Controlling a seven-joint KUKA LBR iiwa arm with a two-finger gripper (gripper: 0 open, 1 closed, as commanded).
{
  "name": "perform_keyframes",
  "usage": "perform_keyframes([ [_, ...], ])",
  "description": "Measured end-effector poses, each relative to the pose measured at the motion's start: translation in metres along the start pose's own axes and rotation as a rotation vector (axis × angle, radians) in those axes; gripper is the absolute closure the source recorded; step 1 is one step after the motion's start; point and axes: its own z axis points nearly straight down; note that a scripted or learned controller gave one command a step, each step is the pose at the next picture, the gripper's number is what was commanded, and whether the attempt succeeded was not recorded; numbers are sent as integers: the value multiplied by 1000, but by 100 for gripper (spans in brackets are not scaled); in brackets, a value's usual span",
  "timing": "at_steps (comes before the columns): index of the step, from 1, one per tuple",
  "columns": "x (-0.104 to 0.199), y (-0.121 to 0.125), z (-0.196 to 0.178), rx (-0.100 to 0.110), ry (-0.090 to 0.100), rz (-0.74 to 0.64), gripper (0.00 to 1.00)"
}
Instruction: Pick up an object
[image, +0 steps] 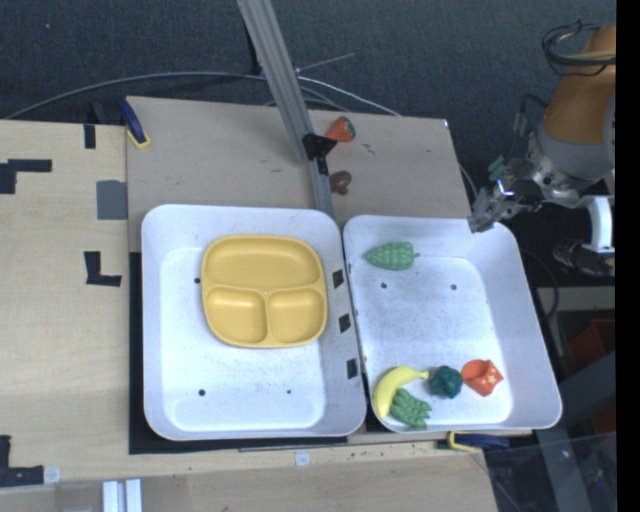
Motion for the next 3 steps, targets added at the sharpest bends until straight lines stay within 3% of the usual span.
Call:
perform_keyframes([
  [1,0,2,-54,-1,-1,1,100],
  [3,100,6,-18,8,2,-3,100],
])
